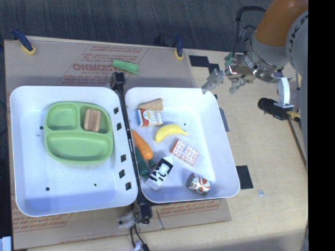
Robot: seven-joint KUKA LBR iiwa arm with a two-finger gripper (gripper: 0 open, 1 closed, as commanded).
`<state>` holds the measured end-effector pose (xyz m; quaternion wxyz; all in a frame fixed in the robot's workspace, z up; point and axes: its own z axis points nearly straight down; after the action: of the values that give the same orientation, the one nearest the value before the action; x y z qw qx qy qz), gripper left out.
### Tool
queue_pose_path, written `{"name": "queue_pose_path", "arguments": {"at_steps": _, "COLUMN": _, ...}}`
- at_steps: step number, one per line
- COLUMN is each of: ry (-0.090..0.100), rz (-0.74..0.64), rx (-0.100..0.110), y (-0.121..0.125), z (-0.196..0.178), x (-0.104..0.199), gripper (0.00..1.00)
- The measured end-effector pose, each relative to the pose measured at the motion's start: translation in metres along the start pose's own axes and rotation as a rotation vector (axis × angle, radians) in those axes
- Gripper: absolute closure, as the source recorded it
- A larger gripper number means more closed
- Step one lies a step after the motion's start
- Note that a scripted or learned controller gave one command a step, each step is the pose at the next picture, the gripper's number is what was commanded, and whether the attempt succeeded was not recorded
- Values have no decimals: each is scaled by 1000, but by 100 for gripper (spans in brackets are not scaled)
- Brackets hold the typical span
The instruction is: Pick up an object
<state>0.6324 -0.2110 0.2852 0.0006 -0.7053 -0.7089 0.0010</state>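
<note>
Gripper (224, 82) hangs spread and empty past the right bin's (222, 120) corner — banana (169, 132) lies down-left, long axis angled across.

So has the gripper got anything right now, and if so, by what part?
Nothing is held. The gripper hangs open above the right bin's far right corner, with nothing between its fingers. The banana and carrot lie in the bin.
</note>
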Motion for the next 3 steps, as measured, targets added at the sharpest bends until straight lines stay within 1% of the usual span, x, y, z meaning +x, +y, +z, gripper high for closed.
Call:
{"name": "queue_pose_path", "arguments": {"at_steps": 1, "ry": 0, "rz": 0, "rx": 0, "y": 0, "z": 0, "x": 0, "gripper": 0}}
{"name": "queue_pose_path", "arguments": {"at_steps": 2, "ry": 1, "rz": -2, "rx": 1, "y": -44, "z": 194, "x": 21, "gripper": 0}}
{"name": "queue_pose_path", "arguments": {"at_steps": 3, "ry": 0, "rz": -4, "rx": 0, "y": -1, "z": 193, "x": 85, "gripper": 0}}
